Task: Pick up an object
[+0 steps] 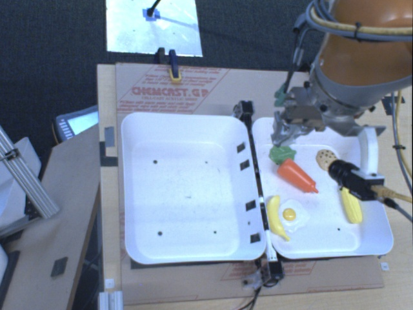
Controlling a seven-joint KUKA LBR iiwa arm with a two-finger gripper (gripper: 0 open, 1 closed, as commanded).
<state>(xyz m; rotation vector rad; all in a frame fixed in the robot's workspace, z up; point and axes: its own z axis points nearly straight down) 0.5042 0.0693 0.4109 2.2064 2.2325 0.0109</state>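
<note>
The gripper (282,136), whose spread cannot be told, is seen at the toy carrot (297,175)'s leafy end, flanked by cookie (324,157), fried egg (290,214) and banana (274,216).

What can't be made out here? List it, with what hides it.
- Toy carrot: camera view, green leaves partly under the hand.
- Right bin: camera view, far corner covered by the arm.
- Arm: camera view, cut off by the top and right edges.

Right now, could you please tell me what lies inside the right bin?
A carrot, banana, fried egg, cookie and corn cob lie in the right bin. The arm covers its far right corner, so anything there is hidden.
</note>
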